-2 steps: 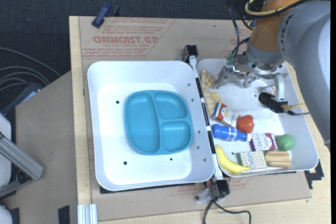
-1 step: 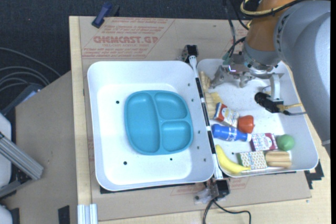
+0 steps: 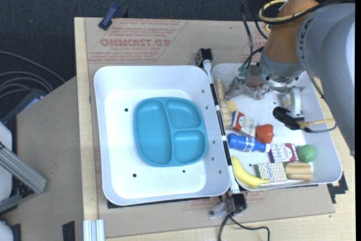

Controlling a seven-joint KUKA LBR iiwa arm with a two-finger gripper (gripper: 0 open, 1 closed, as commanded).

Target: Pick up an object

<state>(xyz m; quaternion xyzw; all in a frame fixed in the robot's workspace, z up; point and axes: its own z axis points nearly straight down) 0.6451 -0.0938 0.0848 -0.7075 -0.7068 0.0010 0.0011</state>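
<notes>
The right bin (image 3: pixel 333 169) holds several small items. A yellow banana (image 3: pixel 247 175) lies at its front left, with a blue bottle (image 3: pixel 246 144) just behind it. A red piece (image 3: pixel 264 133) and a small red-and-white carton (image 3: pixel 240 121) sit near the middle. A green ball (image 3: pixel 306 151), a purple-and-white carton (image 3: pixel 282 152), a checkered box (image 3: pixel 272 172) and a tan cylinder (image 3: pixel 299 171) crowd the front right. My gripper (image 3: pixel 262 87) hangs low over the bin's back part, behind the carton and the red piece. The wrist hides what lies under it.
The left bin (image 3: pixel 113 87) carries a blue divided plate (image 3: pixel 169 131). A black clamp (image 3: pixel 204 56) sits at the back where the bins meet. A blue clip (image 3: pixel 111 16) lies at the bench's far left corner. The grey arm (image 3: pixel 333 48) covers the right bin's back right.
</notes>
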